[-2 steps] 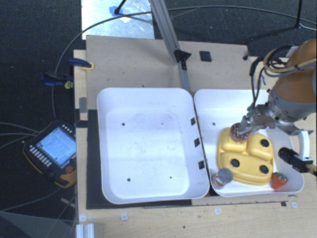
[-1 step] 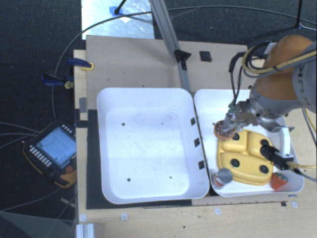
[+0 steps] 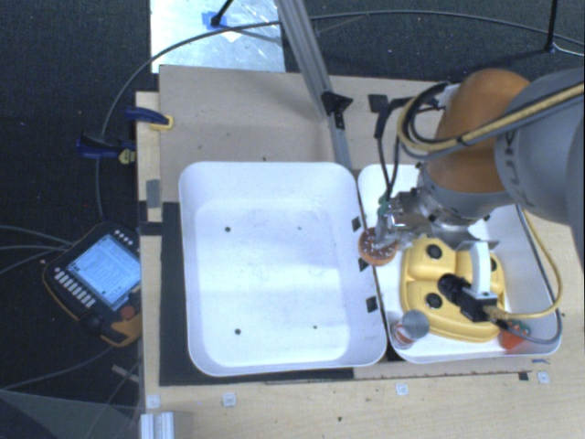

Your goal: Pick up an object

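Observation:
My gripper (image 3: 386, 231) hangs over the left edge of the right bin (image 3: 535, 245), reached in from the right. Directly under its tip is a small brown round thing (image 3: 376, 250), by the wall between the two bins; whether it is gripped is hidden from this angle. A large yellow toy (image 3: 439, 295) with dark holes lies in the right bin, just right of the gripper. A small grey round thing (image 3: 411, 326) sits at that bin's front left corner. A red-orange thing (image 3: 511, 340) lies at its front right.
The left bin (image 3: 206, 199) stands beside the right one on the tan bench. A slanted grey pole (image 3: 306, 44) rises behind the bins. A teach pendant (image 3: 96, 277) lies on the floor at left, and clamps (image 3: 146, 117) grip the bench's left edge.

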Robot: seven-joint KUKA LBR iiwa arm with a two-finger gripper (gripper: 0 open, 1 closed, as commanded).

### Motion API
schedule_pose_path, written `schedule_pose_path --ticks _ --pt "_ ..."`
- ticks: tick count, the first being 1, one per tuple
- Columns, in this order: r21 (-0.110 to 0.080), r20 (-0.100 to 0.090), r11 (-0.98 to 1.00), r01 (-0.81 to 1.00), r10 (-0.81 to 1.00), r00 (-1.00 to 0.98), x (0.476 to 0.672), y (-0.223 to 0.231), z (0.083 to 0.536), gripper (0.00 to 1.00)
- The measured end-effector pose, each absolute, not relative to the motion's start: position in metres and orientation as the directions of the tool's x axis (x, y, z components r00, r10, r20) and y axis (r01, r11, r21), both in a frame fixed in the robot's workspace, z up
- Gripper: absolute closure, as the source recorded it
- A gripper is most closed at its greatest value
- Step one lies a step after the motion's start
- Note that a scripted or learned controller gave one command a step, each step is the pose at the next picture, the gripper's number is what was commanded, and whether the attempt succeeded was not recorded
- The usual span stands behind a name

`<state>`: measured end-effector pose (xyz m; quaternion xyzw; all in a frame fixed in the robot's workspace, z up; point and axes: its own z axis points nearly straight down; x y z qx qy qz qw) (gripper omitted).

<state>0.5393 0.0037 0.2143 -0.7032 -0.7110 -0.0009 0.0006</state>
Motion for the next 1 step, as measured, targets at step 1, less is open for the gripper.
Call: schedule_pose_path --ticks 1 --pt "-0.001 0.002 0.011 1.0 1.0 -0.011 0.5245 0.0584 0.2137 1.0"
